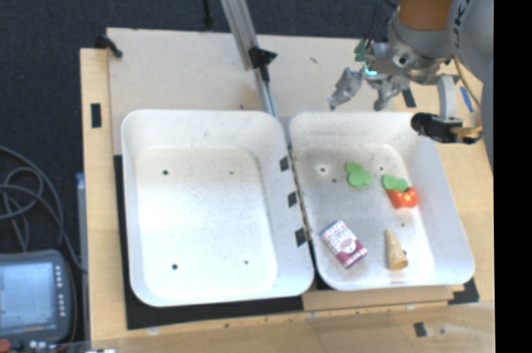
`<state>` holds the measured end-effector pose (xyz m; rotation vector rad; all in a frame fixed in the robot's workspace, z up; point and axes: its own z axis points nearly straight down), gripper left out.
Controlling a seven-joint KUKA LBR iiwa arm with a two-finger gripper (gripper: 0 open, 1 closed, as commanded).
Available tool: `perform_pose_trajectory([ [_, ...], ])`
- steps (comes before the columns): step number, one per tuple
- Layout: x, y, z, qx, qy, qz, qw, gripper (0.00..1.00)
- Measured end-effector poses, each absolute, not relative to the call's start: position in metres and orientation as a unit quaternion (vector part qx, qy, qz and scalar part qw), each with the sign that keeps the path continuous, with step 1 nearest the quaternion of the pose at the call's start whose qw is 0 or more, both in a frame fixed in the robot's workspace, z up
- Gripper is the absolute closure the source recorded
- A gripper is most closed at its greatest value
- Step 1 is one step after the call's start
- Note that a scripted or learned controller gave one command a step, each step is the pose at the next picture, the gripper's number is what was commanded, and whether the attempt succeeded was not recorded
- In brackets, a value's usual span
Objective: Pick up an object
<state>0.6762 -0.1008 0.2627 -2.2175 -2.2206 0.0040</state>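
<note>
We see the gripper (363,90) hanging above the far rim of the right bin (432,260), its two fingers spread apart with nothing between them. Below it in that bin lie a green piece (358,174), an orange-red piece with a green top (401,193), a small pink carton (343,242) and a tan cone-like piece (395,250), all well apart from the fingers. The left bin (141,135) sits just beside it.
</note>
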Motion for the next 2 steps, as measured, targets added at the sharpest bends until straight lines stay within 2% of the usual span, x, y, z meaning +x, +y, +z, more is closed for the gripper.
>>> perform_pose_trajectory([
  [1, 0.677, -0.101, 0.266, -0.706, -0.708, 0.0005, -0.001, 0.00],
  [2, 0.680, -0.106, 0.204, -0.707, -0.707, 0.0025, 0.001, 0.00],
])
